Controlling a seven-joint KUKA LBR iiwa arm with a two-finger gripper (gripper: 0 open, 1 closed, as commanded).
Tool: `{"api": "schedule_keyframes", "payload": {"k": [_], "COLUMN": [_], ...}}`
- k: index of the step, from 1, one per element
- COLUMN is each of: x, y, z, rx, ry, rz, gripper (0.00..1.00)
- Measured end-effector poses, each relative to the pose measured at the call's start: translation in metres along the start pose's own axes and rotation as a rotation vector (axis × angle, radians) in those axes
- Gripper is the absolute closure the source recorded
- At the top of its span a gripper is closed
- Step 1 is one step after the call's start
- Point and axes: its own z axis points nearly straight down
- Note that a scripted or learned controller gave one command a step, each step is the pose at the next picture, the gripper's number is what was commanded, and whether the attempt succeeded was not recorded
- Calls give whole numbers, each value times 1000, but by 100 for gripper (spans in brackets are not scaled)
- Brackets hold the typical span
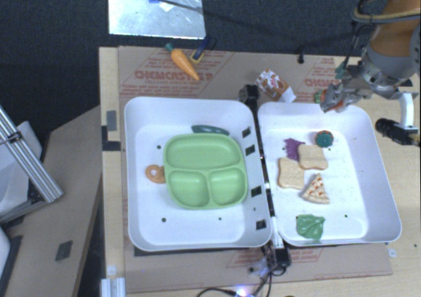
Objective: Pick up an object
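**Caller:** Claw (pixel 337 100) sits over the far rim of the right bin (pixel 380 158), and you should know I cannot tell whether it is released or clenched; it is a small blur of metal from this angle, and I see nothing I could call held.

**Spotter:** Your candidates lie in that same bin, then. Teal ball (pixel 323 138) nearest the claw, purple scrap (pixel 292 146) beside it, two toast slices (pixel 312 156) touching each other, pizza wedge (pixel 316 189) just near of them, green leaf (pixel 310 226) at the near edge.

**Caller:** Crowding is your risk. Drop on the toast and you may pinch two pieces, or nudge the pizza wedge aside.

**Spotter:** And these are flat things on a flat floor. Fingers could skate over them and come up with nothing.

**Caller:** The ball may roll off a glancing touch. Mind the rim too; you are right above it, and a straight descent could strike plastic.

**Spotter:** The left bin (pixel 141 158) holds the green divided plate (pixel 204 171) and a small pretzel (pixel 155 174), well apart from you.
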Motion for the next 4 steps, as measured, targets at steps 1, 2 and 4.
{"api": "schedule_keyframes", "payload": {"k": [1, 2, 4], "x": [56, 104, 207], "y": [-2, -4, -27], "z": [8, -1, -8], "rx": [2, 1, 3], "ry": [2, 3, 3], "rz": [-3, -3, -3], "gripper": [100, 100, 100]}}
